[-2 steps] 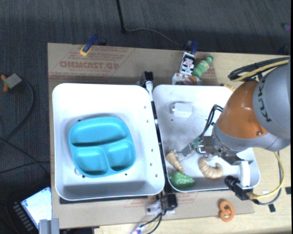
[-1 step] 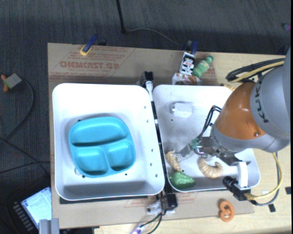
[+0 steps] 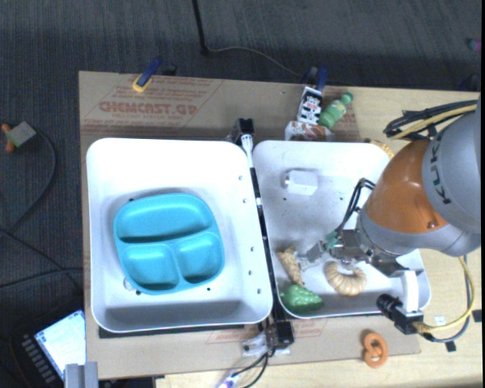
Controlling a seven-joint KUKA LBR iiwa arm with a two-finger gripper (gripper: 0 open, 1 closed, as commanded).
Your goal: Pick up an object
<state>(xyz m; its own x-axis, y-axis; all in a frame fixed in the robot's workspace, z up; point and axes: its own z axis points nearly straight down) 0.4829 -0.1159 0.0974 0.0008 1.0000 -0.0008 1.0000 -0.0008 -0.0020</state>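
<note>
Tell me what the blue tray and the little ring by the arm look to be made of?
The blue tray looks like moulded plastic: one even colour, rounded compartments, a soft sheen. The ring in the right bin is tan and ribbed, perhaps rubber or foam shaped like a pastry; the view is too coarse to be sure.

The arm (image 3: 461, 184) is a fat, rounded thing, smooth grey casing with dark lettering on its shell, and a glossy orange band (image 3: 404, 192) wrapping the section just above the end effector (image 3: 333, 253). A thin black cable (image 3: 354, 204) loops down the orange part to the end effector's small metal hardware. Behind it, black cables (image 3: 424, 115) with a yellow strand trail off the grey body.
</note>
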